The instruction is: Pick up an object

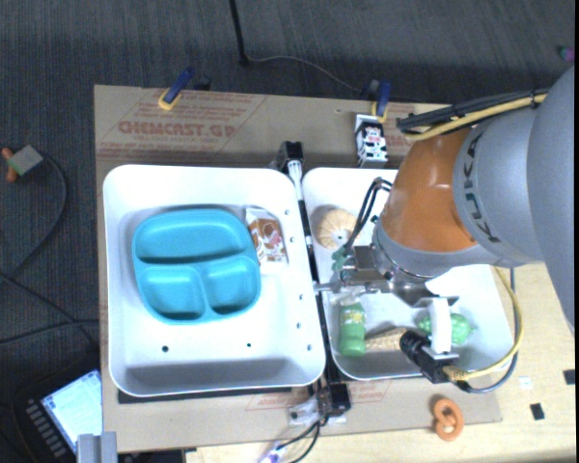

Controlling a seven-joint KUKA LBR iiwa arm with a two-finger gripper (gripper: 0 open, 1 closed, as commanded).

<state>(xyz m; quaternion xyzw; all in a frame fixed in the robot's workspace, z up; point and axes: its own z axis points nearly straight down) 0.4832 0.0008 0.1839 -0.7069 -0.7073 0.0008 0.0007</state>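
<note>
Under the gripper (367, 292) — a green, cylindrical bottle (352, 328) — finger state I cannot tell.

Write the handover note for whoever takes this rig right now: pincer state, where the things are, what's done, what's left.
Pincer: low over the right bin, hidden under the wrist; grip state unreadable, nothing seen held.
Right bin: green object near the front left, a second green piece further right, a round tan object at the back.
Left bin: blue divided tray, small brown packet beside it.
Done: arm placed over the right bin.
Left: grasp and lift an object.
</note>
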